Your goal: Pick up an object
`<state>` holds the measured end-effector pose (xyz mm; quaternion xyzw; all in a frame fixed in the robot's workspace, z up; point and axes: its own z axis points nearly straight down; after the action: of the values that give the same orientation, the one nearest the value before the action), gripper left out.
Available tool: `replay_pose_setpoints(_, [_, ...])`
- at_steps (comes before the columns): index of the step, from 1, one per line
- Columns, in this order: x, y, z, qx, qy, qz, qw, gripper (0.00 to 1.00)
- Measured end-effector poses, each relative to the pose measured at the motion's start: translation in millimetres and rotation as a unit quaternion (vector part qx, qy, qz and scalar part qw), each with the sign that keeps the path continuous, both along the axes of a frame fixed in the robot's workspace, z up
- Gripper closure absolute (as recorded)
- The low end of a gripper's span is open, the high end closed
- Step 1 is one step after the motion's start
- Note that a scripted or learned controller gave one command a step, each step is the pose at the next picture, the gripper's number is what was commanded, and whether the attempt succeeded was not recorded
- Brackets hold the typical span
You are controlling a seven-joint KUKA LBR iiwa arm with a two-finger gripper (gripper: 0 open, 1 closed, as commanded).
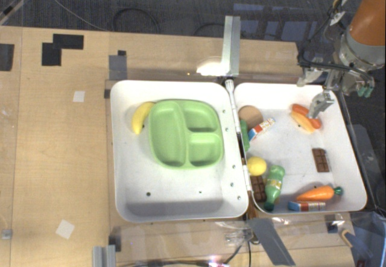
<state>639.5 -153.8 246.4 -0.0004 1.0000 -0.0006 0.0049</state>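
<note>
two white bins (123, 139), jaws (318, 108) above orange toy (304, 119), grip unclear, no legible labels

Arm (362, 43) is showing a grey metallic wrist housing under a rounded orange band (369, 21). Thin dark and pale cables (335, 9) are looping along its left side. Black bracket is sticking out below, and the gripper (318, 107) is showing slim grey metal fingers (320, 103).
</note>
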Motion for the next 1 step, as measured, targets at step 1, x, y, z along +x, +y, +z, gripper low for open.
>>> replay_pose_setpoints(1, [16.4, -41.4, -155.5, -0.0013, -0.004, -0.018, 0.9998, 0.00])
